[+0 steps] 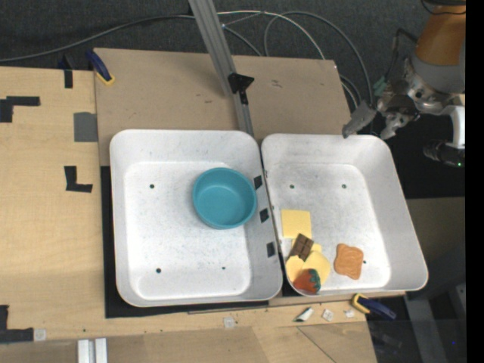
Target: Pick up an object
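My gripper (372,125) hangs at the far right corner of the right bin (378,203), above its rim, with its two fingers spread apart and nothing between them. In that bin's near part lie a pale yellow square (296,221), a small brown block (302,246), a yellow piece (317,264), a red and green item (307,280) and an orange waffle-like piece (349,261). A blue bowl (223,197) stands in the left bin (151,233), toward its right side.
A grey metal pole (219,48) slants up from between the bins' far corners. Cables (302,29) loop over the bench behind the right bin. A blue and yellow clamp (372,305) sits at the right bin's near edge, another clamp (100,68) at the far left.
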You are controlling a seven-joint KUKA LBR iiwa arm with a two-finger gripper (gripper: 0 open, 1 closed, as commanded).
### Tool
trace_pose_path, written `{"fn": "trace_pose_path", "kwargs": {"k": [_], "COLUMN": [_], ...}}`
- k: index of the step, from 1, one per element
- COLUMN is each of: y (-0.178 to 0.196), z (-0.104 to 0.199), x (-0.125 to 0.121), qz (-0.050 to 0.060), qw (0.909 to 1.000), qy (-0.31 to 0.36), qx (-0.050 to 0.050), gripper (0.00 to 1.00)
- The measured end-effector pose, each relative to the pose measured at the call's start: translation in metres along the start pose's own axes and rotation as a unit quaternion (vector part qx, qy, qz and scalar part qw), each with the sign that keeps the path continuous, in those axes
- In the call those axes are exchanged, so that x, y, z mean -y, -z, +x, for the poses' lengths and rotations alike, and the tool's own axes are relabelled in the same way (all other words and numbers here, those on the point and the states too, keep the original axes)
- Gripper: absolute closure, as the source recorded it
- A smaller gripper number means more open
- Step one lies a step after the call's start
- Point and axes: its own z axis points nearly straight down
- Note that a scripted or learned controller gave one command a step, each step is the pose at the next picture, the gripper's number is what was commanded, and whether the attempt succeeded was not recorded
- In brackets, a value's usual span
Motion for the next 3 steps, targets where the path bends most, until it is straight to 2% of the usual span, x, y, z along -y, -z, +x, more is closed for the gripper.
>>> {"fn": "trace_pose_path", "kwargs": {"k": [1, 2, 3], "y": [0.000, -0.044, -0.108], "z": [0.000, 0.004, 0.000], "x": [0.000, -0.001, 0.000], "qz": [0.000, 0.002, 0.003], "qw": [1.0000, 1.0000, 1.0000], "qy": [0.000, 0.000, -0.001], "qx": [0.000, 0.000, -0.001], "gripper": [0.00, 0.00, 0.00]}}
